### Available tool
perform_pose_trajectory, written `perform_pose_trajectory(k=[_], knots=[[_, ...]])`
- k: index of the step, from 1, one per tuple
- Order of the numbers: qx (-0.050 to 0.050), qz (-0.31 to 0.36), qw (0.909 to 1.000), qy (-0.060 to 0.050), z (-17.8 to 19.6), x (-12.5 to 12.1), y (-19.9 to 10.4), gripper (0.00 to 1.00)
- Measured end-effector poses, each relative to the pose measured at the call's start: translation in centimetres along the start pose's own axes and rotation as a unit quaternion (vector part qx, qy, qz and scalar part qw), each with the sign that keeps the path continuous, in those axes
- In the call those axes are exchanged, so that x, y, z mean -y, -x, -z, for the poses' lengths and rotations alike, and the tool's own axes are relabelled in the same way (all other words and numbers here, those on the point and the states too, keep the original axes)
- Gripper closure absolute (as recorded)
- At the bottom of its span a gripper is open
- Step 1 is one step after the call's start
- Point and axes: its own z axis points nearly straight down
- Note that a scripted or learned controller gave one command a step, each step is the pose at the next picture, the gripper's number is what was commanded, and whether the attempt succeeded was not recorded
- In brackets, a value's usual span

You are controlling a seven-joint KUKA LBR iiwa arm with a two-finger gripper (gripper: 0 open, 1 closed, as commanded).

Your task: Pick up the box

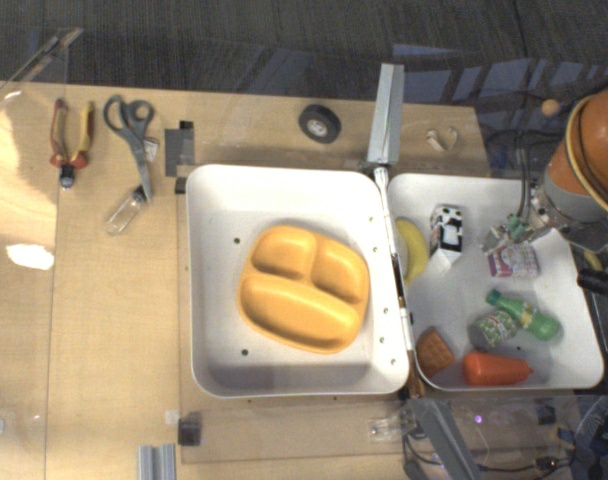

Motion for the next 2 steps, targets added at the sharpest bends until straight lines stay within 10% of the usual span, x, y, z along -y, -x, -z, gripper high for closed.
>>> perform_pose_trajectory(k=[1,2], knots=[[-0.001,0.026,0.9997,0.002,0.01,-0.09,-0.29,0.0],[-0.004,0.027,0.9996,-0.001,0.38,0.02,-0.58,1.0]])
